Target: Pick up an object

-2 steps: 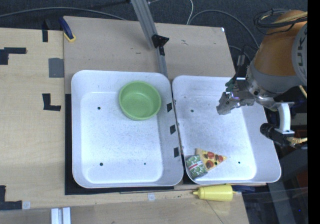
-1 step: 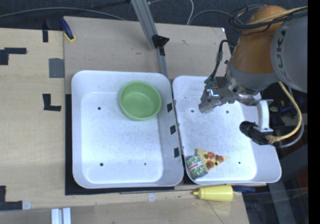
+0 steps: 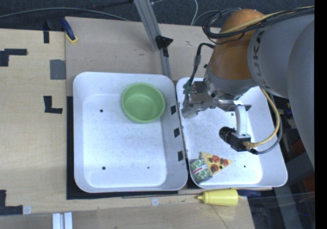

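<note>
My gripper (image 3: 189, 104) hangs over the upper left part of the right bin (image 3: 255, 172), close to the wall shared with the left bin. The grey and orange arm (image 3: 240, 54) covers much of that bin's far side. A toy pizza slice (image 3: 216, 162) lies near the right bin's front edge, below and right of the gripper. Beside it, at the front left corner, rests a small green packet (image 3: 200, 170). A green bowl (image 3: 143, 102) stands upright in the left bin (image 3: 102, 146), at its upper right, just left of the gripper.
A yellow squeeze bottle (image 3: 220, 197) lies on the bench outside the right bin's front edge. A slanted metal pole (image 3: 148, 13) rises behind the bins. A black cable fitting (image 3: 232, 139) on the arm hangs over the right bin. A blue clamp (image 3: 69, 31) sits at the bench's far left.
</note>
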You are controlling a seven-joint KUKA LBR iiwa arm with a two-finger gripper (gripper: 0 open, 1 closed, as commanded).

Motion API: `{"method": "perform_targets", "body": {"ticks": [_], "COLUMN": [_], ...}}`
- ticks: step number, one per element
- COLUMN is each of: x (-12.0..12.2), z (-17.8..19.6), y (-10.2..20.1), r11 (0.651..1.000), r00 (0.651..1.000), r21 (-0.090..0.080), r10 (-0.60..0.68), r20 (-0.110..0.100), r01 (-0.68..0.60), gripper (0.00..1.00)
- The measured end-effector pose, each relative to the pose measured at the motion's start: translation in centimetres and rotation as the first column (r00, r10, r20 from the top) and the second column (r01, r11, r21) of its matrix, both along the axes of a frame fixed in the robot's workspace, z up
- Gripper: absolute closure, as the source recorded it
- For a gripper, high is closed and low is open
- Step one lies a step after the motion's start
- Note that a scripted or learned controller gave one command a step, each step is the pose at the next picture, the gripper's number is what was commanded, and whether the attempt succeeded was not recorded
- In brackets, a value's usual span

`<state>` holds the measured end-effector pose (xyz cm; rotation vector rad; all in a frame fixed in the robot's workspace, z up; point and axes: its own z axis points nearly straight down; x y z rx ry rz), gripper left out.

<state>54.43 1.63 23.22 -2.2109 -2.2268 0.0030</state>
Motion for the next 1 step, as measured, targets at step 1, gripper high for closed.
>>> {"method": "perform_targets", "body": {"ticks": [1], "x": [0.76], "z": [-1.2], "y": [5.73], "r11": [1.0], "r00": [1.0], "r21": [0.0], "r10": [0.0], "r20": [0.001], "r01": [0.0], "gripper": [1.0]}}
